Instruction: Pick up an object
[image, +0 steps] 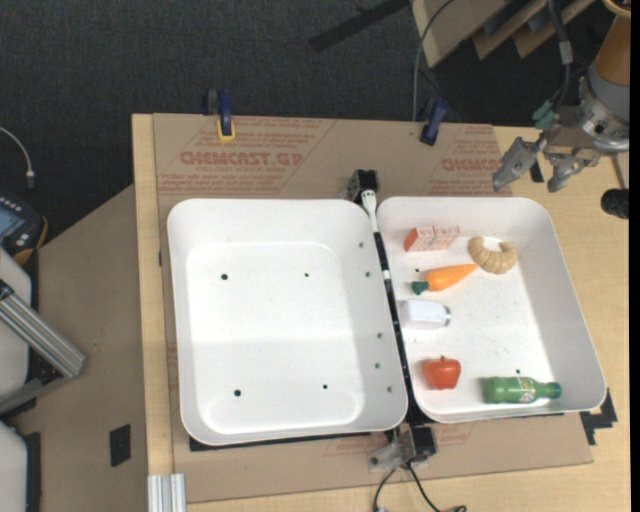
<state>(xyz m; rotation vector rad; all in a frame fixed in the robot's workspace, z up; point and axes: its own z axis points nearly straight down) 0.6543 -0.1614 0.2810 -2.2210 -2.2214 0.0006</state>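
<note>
Nothing picked yet: our claw (540, 165) hangs spread and empty at one o'clock, above the right bin (575, 300), where carrot (447, 277), croissant (494, 255) and bottle (520, 390) wait.

Right shallow white plastic bin (575, 300), beside left shallow white plastic bin (190, 300), contains:
- small orange-and-white carton (432, 238), 11 o'clock
- tan curved croissant (494, 255), 1 o'clock
- orange plastic carrot (446, 278), centre
- small white block (424, 314), 9 o'clock
- red plastic tomato (442, 372), 7 o'clock
- green plastic bottle (520, 390), 5 o'clock
</note>
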